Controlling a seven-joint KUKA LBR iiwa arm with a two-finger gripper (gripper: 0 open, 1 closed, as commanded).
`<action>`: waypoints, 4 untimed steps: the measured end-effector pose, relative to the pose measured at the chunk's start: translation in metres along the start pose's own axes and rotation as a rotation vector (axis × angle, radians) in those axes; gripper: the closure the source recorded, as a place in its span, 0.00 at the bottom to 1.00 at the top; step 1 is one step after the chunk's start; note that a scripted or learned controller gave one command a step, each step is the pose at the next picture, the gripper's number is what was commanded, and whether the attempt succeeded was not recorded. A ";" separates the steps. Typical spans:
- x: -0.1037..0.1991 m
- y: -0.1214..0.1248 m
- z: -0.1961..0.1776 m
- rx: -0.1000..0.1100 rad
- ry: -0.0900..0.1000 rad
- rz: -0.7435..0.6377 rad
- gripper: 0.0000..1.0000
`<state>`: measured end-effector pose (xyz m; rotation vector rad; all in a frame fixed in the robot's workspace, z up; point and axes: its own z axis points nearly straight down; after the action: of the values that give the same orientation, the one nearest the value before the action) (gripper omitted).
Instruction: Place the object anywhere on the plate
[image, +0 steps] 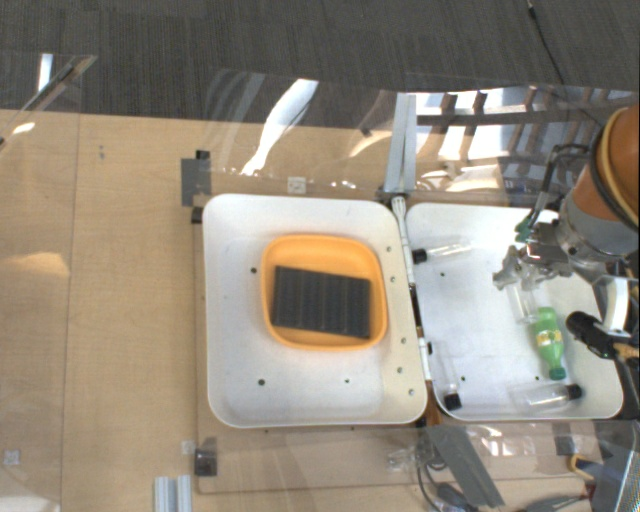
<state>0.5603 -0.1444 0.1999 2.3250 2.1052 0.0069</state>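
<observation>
Two shallow white bins sit side by side on the wooden bench, under glare from a clear sheet. Left bin (230, 300): an orange plate (325, 250) lies near its centre, slightly toward 12 o'clock, and a dark ribbed rectangular object (322, 302) rests flat on the plate, covering most of its well; orange rim shows on all sides of it. Right bin (470, 340): a green bottle (548, 343) with a dark cap lies on its side toward 3 o'clock of the bin floor, long axis running roughly 12 to 6 o'clock, cap at the 6 o'clock end. The arm (610, 190), grey with an orange band, enters from 3 o'clock of the view and hangs over the upper right part of the right bin. The gripper (528, 268) sits at about 12 o'clock of the green bottle, just beside its upper end; pale, translucent-looking fingers point down toward the bin floor. Whether the fingers are spread or closed cannot be told from this slant, and nothing can be made out between them. A clear tube-like item (548, 397) lies near the bin's 5 o'clock corner. The divider between the bins carries small black clips.
</observation>
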 end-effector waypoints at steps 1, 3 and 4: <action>0.036 0.053 0.010 0.002 0.000 -0.202 1.00; 0.103 0.100 0.005 0.002 0.001 -0.432 1.00; 0.166 0.026 0.014 0.000 0.002 -0.506 1.00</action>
<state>0.6030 0.0179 0.1858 1.7242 2.6205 0.0070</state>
